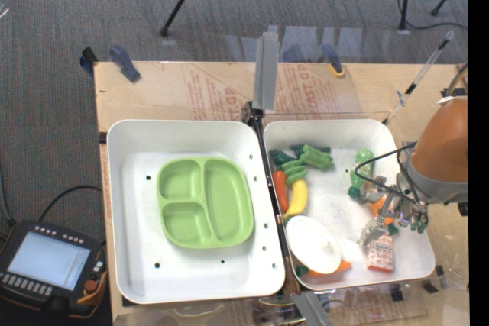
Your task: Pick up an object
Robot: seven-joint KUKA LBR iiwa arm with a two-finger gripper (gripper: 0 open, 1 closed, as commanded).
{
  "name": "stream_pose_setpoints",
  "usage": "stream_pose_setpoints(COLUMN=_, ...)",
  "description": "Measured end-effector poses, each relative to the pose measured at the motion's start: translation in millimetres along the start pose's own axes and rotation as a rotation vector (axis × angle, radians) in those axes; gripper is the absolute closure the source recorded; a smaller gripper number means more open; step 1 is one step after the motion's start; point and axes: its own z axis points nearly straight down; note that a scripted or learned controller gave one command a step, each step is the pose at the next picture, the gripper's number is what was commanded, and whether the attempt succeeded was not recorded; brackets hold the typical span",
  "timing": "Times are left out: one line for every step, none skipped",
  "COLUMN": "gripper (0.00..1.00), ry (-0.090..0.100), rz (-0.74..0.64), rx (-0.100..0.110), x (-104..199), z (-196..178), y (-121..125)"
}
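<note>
Item: claw [380, 225], low in the right bin [382, 135] by its right wall; whether it is released or clenched cannot be told. Small red-and-white packet [380, 253], flat, glossy, lies just beside the claw toward the bin's front edge, long axis front-to-back. White domed bowl [313, 244], smooth; yellow banana [297, 197], curved.

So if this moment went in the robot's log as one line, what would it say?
arm: over right bin | gripper: low, near red packet | banana, white plate: in right bin | green tray: in left bin
</note>
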Motion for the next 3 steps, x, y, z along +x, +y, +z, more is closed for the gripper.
stream_pose_setpoints(gripper=1.00, ry=-0.009, rz=-0.007, rx=0.000, x=-3, z=-14, y=2)
stream_pose_setpoints(gripper=0.00, ry=-0.008, rz=-0.008, rx=0.000, x=-3, z=-14, y=2)
stream_pose_setpoints(gripper=1.00, ry=-0.011, rz=-0.014, rx=0.000, x=-4, z=-24, y=3)
